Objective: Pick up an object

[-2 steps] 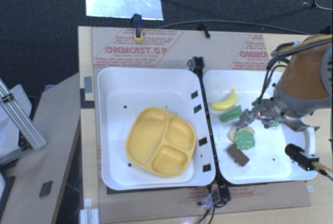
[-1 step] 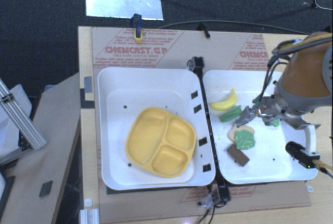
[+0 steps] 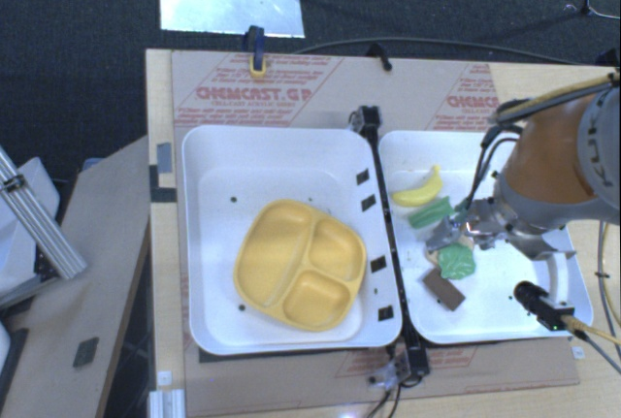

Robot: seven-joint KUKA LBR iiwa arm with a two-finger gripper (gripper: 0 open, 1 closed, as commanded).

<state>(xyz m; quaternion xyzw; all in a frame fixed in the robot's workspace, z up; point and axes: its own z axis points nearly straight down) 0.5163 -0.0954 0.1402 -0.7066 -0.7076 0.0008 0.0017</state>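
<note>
In the right bin lie a yellow banana, a long green piece, a round green lump and a brown block. My gripper reaches in from the right and hangs low between the long green piece and the green lump, right above the lump's top edge. The grey wrist and orange band cover the bin's right half.
The left bin holds a yellow divided plate. A black divider with clips runs between the bins. A black part of the arm sticks out over the right bin's front right corner.
</note>
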